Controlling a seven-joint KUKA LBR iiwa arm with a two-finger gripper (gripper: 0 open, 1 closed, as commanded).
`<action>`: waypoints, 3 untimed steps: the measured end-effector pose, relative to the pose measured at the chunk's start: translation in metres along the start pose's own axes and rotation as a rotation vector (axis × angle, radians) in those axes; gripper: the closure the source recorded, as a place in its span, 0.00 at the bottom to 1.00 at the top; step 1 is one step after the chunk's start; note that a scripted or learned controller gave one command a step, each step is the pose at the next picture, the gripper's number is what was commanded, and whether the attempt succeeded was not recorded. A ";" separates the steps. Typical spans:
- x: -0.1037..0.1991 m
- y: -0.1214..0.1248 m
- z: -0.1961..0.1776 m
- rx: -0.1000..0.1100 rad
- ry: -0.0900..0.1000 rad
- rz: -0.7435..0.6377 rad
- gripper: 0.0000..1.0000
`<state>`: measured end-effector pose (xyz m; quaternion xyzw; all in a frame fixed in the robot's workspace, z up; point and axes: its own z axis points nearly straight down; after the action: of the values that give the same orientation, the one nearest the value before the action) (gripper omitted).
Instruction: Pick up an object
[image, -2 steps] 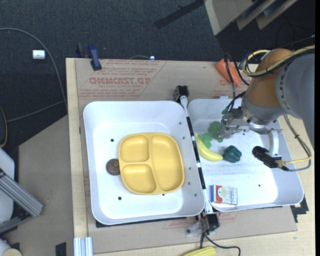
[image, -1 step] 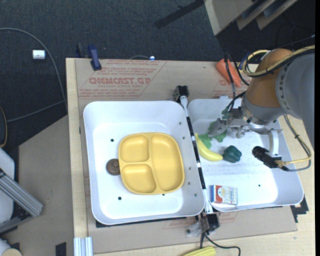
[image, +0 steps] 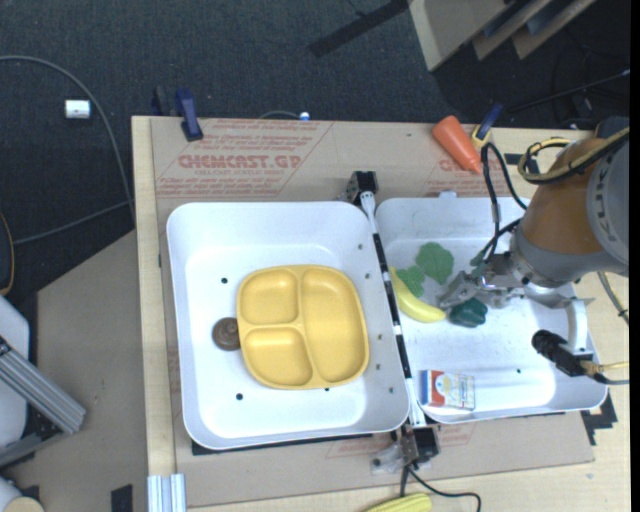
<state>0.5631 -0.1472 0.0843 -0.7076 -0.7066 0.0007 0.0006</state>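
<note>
The counter (image: 250, 150), a tan board printed with red lettering, carried two shallow white bins side by side. The left bin (image: 195, 330) held a yellow divided plate (image: 300, 327) with three compartments, lying near its middle, and a small brown round object (image: 226, 334) sat touching the plate's left edge. The right bin (image: 500, 385) lay just beside it, the two rims meeting along a dark seam.

The grey arm (image: 580, 215), with its orange band above the wrist, reached in from the right over the right bin. Its hand (image: 468, 290) was low in the bin's upper half, pointed toward the left; whether it was open or closed could not be told, and nothing could be seen gripped in it.

Around the hand lay the loose items: a banana (image: 414, 300) along the bin's left wall, a green leafy piece (image: 435, 262) just above it, and a dark teal object (image: 468, 314) just below the hand, near or touching it. A small white carton (image: 447, 391) with red and blue print rested against the bin's near edge, well apart from the others.

An orange object (image: 456, 143) lay on the counter beyond the right bin.
</note>
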 end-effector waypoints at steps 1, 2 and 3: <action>0.001 0.001 -0.010 -0.003 0.000 0.000 1.00; 0.052 0.057 -0.001 -0.004 0.000 -0.002 1.00; 0.051 0.057 -0.001 -0.004 -0.001 -0.002 0.00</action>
<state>0.6199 -0.0962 0.0849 -0.7069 -0.7073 -0.0003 -0.0009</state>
